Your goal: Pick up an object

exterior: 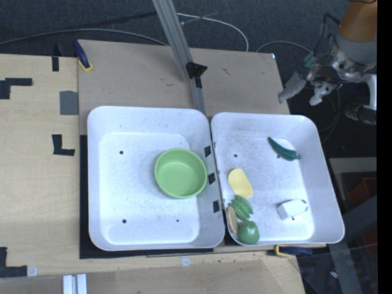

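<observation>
floor: dark blue carpet (257,5) | bench: pale wood (37,182) | white cables (226,26)

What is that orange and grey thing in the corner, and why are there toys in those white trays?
That is a robot arm. At its tip is a gripper, like a hand with two fingers, for picking things up. Right now it hangs above the bench, outside the trays, holding nothing.

The picture comes from a camera fixed overhead, looking down at a slant.

Two shallow white bins sit side by side. The left bin has a green bowl. The right bin has a yellow piece, a round green piece with a ridged green piece just above it, a small white object and a dark green object.

The robot's job is to pick one up.
</observation>
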Robot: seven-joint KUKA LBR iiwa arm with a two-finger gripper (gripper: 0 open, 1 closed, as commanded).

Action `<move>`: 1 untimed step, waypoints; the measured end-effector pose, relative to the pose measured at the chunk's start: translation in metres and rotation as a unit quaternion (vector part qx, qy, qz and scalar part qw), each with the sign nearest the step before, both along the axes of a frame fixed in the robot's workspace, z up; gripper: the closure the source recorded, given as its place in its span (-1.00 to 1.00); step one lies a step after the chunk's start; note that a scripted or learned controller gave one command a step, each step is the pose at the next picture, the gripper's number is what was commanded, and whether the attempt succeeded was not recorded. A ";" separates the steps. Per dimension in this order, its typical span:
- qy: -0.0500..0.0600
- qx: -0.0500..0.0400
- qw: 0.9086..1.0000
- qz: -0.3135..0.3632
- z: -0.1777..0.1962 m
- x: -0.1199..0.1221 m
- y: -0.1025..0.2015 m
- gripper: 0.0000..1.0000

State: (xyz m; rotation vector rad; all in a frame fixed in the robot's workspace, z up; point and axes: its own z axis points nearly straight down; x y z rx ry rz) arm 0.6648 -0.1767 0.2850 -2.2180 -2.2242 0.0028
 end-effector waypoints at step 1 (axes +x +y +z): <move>0.000 0.000 1.000 0.000 0.000 0.000 0.000 -1.00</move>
